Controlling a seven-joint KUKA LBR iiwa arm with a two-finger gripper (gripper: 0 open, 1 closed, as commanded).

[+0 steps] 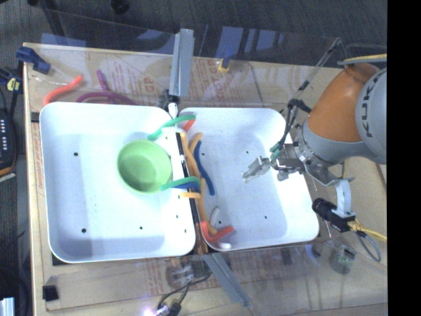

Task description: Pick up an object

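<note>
We list a round, smooth green plastic bowl [145, 166] lying in the left white bin [72, 203], right of that bin's middle, its mouth tipped toward the frame's lower right. Along the seam between the bins we note thin bent plastic strips, orange [191, 155], blue [202, 171] and red [219, 232], mostly running top to bottom of the frame. The metal pincer [253, 171] hangs over the right bin [289, 224], pointing left; whether it is spread we cannot tell.
</note>
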